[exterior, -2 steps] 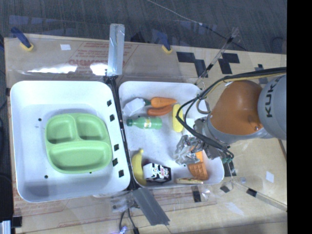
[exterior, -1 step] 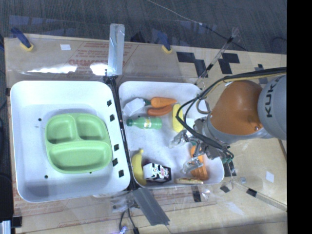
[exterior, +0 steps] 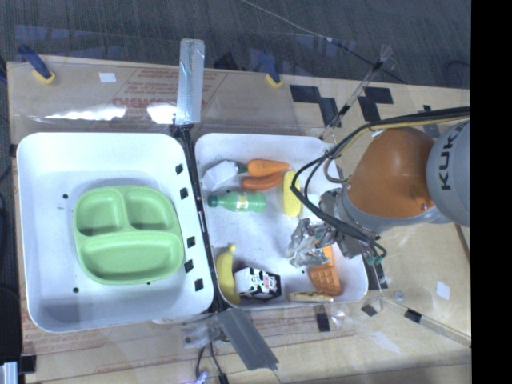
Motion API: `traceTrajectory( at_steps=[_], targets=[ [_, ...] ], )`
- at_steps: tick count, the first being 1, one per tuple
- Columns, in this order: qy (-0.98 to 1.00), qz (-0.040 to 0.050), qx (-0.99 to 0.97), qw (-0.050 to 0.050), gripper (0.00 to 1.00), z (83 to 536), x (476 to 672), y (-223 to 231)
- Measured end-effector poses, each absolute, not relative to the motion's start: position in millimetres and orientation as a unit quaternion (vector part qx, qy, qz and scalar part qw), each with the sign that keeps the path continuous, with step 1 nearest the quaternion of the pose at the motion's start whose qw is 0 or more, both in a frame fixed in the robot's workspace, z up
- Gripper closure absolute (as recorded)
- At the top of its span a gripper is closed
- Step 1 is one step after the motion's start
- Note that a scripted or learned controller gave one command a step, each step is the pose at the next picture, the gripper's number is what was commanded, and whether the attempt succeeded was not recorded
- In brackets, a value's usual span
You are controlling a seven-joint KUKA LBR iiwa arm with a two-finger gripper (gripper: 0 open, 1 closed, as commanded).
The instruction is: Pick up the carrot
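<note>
The carrot (exterior: 269, 167) is an orange tapered piece lying near the far wall of the right bin (exterior: 256, 238). A second orange elongated piece (exterior: 258, 183) lies right beside it on the near side. My gripper (exterior: 307, 243) hangs low over the near right part of the same bin. It is well apart from the carrot, nearer and to the right of it. A small orange bit (exterior: 327, 254) shows right beside the gripper; I cannot tell whether it is held.
The right bin also holds a green bottle (exterior: 238, 202), a yellow piece (exterior: 290, 195), a white object (exterior: 222, 173), a banana (exterior: 226, 274), a black-and-white carton (exterior: 258, 282) and an orange waffle-like piece (exterior: 326, 279). A green divided plate (exterior: 126, 234) lies in the left bin (exterior: 40, 182).
</note>
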State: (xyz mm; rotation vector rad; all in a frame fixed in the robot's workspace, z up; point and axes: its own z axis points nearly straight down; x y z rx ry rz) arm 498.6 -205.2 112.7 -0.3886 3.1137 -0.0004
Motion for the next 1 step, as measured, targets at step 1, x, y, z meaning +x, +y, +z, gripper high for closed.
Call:
traceTrajectory(
  at_steps=[1],
  targets=[
    [0.992,-0.0001,-0.124,0.002,0.0,112.7,498.7,-205.0]
  ],
)
